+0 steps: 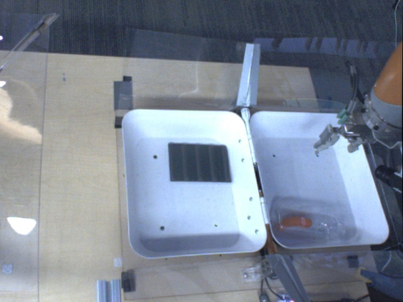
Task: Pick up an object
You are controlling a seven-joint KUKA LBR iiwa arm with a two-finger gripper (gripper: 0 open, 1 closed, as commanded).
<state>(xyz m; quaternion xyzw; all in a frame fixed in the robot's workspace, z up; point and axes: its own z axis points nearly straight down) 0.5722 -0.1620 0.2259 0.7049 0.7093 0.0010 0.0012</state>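
We see a scene lit evenly and fairly brightly from above, with a cool, bluish cast. The left bin (189, 181) serves as our landmark. Its white floor is bright, shading to soft grey along its near wall, where a broad diffuse shadow lies. Left of it, pale patches of glare float over the wooden bench (69, 168), reflections on a transparent sheet. Behind it, fainter streaks of reflection cross the wood. Right of it, the arm (387, 93) looks slightly blurred. Overall the picture is soft and a little grainy.
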